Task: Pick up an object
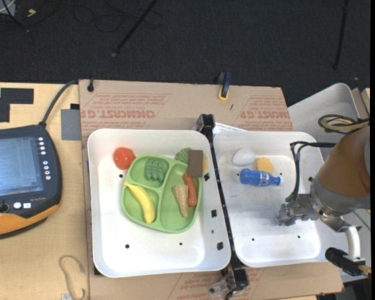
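Observation:
In the right bin [269, 245] lie a blue bottle [259, 178], a yellow object [265, 164] and a white rounded object [243, 157], all near its far side. My gripper [289, 215] hangs low over the right part of that bin, right of and nearer than the bottle, apart from it. Nothing shows between its fingers. The left bin [112, 242] holds a green divided plate [162, 220] with a banana [141, 202], a carrot [190, 190], a cone-shaped piece [182, 200] and green toy food [154, 168]. A red tomato [123, 157] lies beside the plate.
A brown block [195, 162] leans at the plate's far right edge. A teach pendant [22, 180] rests on the bench at the left. A black divider [214, 186] runs between the bins. The arm's orange band [353, 161] overhangs the right bin's edge.

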Controlling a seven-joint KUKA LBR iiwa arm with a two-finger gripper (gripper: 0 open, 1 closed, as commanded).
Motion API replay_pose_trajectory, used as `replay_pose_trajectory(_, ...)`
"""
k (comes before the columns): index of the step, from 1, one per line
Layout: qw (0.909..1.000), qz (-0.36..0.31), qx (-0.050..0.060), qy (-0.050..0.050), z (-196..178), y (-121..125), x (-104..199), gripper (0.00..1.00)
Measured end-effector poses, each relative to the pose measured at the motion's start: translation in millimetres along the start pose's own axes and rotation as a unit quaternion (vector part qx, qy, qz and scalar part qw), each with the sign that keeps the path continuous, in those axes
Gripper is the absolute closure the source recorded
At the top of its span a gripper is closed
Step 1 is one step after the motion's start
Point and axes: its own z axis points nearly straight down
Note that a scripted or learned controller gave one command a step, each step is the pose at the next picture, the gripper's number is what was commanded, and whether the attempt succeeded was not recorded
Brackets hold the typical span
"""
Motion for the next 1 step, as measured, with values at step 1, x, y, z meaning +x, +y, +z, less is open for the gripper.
replay_pose_trajectory(1, 1.0000, 0.000, -0.002, -0.001, -59.1, -7.6, -2.9, 1.00)
